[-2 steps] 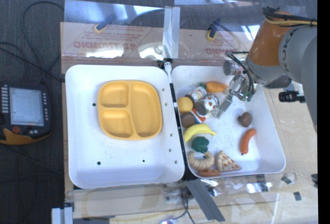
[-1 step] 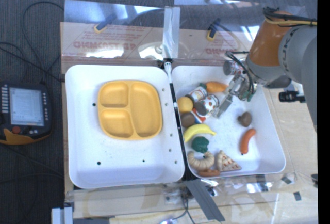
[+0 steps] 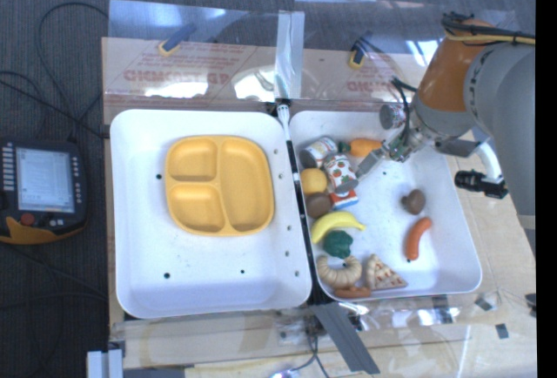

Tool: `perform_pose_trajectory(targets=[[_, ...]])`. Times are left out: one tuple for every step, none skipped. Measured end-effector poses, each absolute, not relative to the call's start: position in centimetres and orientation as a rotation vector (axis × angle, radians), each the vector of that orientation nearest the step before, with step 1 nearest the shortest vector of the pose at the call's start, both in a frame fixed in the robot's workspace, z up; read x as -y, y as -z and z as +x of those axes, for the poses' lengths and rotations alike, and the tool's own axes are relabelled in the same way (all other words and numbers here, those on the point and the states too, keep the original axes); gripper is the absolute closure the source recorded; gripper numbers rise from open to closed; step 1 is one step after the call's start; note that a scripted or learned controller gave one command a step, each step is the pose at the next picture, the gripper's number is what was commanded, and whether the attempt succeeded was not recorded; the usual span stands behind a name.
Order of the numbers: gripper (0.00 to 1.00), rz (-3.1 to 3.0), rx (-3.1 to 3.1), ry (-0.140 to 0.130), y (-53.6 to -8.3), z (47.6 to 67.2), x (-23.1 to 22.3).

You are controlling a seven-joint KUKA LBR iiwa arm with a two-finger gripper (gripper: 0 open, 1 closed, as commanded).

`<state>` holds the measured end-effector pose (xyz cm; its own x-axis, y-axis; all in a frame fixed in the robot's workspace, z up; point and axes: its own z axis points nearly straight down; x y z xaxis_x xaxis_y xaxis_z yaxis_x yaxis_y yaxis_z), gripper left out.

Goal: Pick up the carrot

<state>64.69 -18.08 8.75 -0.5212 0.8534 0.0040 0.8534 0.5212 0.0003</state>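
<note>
Two shallow white plastic bins sit side by side on the bench, smooth and glossy with rounded corners. Nearest the front rim of the right bin [image 3: 466, 276], a wedge of toy pizza [image 3: 380, 273] lies beside a lumpy brown pastry [image 3: 337, 267], with a dark red sausage shape [image 3: 352, 290] tucked just below them. Slightly further back, a curved yellow banana [image 3: 335, 223] rests against a knobbly green vegetable [image 3: 338, 242]. Off to the right lies a smooth orange-red hot dog [image 3: 417, 239], with a rounded brown potato [image 3: 413, 201] just behind it.

Further back along the divider sit a brown ball [image 3: 318, 204] and a yellow fruit [image 3: 313, 181], then a red and white carton [image 3: 341, 176], a shiny metal can [image 3: 318, 149] and the carrot [image 3: 365, 146], orange and tapered, near the back wall.

In the left bin [image 3: 139, 272] lies a matte yellow tray [image 3: 219, 185] with three compartments.

Just right of the carrot and apart from it hangs the gripper [image 3: 378, 160], thin and metallic, slanting down to the left from the grey arm [image 3: 500, 97]; I cannot tell how it is set, and nothing is visibly held. Clear plastic sheeting [image 3: 209, 23] and cardboard [image 3: 174, 71] lie behind the bins.
</note>
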Motion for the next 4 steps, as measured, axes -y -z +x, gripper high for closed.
perform_pose_trajectory(targets=[[0.0,-1.879,2.491,-0.016,-8.6,66.4,17.4],[0.0,-2.199,2.23,-0.011,-8.6,66.8,17.0],[0.0,-2.488,1.854,-0.044,-8.6,66.2,16.9],[0.0,-2.531,1.821,-0.056,-8.7,66.0,16.2]])
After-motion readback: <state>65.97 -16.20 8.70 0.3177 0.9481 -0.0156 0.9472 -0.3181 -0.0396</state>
